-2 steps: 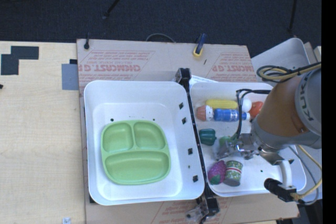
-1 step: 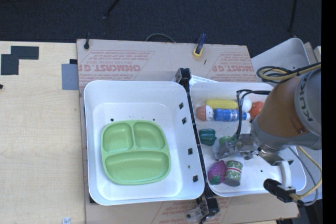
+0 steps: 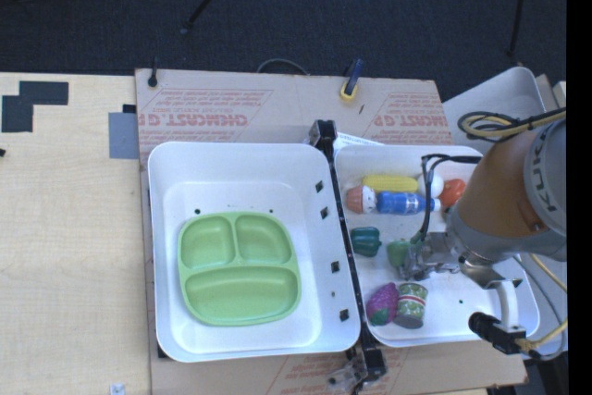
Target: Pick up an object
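The right bin [image 3: 462, 314] holds several small things. A yellow piece [image 3: 388, 184] and a blue-and-white bottle [image 3: 393, 203] lie at its back, with an orange piece [image 3: 452, 191] to their right. A dark green pepper-like toy [image 3: 364, 240] rests near the divider. A purple toy [image 3: 381, 302] and a small printed cup [image 3: 412, 303] sit at the front. My gripper [image 3: 415, 264] reaches down in the bin's middle, right beside a small green object [image 3: 400, 252]. Its tips are too dark and small to read.
The left bin [image 3: 176, 171] carries a light green divided plate [image 3: 239, 267]. Black clips mark the divider [image 3: 335, 227] between the bins. The arm's orange band [image 3: 495, 194] hangs over the right bin's far side. A yellow-and-blue clamp [image 3: 351, 81] sits on the cardboard behind.
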Motion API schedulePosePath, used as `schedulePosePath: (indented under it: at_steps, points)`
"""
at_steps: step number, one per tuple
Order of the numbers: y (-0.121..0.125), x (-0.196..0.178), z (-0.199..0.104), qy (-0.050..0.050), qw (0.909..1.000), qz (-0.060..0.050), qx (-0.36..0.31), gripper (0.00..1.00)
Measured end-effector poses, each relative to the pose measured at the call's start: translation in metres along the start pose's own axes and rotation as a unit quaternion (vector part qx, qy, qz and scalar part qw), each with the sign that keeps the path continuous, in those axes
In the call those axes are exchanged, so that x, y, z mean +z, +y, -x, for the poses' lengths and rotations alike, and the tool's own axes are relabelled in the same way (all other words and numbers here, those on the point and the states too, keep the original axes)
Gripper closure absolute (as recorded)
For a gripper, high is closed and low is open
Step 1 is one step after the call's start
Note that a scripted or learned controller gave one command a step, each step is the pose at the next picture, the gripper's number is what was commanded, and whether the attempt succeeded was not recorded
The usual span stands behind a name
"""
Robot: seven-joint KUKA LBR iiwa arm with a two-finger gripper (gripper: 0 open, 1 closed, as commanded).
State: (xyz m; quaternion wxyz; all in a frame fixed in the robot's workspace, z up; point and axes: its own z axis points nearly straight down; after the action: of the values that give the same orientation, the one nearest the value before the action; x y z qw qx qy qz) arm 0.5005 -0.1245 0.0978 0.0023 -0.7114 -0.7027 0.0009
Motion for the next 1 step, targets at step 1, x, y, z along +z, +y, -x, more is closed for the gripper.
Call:
schedulePosePath:
  at_steps: [1]
  points:
    - [-0.0002, -0.0521, 0.0122, -0.001, 1.0000, 0.003, -0.003, 1.00]
